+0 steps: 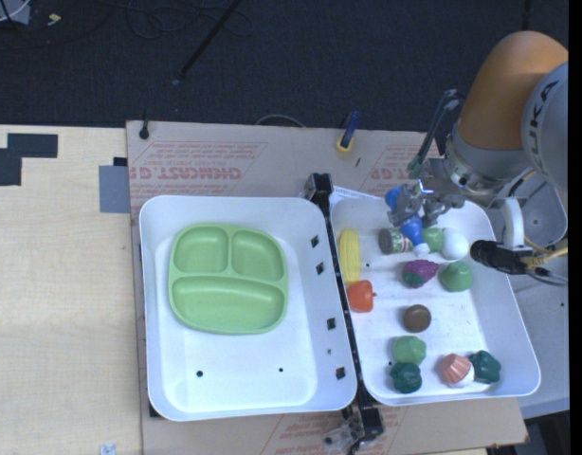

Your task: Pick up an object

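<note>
Gripper low in right bin, upper right of frame, over blue toy amid toy foods, plausibly targeting it; claw state: cannot tell

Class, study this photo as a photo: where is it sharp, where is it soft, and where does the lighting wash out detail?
Camera view: even light; the green tray is crisp; the left bin floor is bright with little texture; the gripper and small toys beneath look soft; the dark floor beyond loses detail.

Dark carpeted floor, pale wooden bench, cardboard sheet, loose cables
</note>
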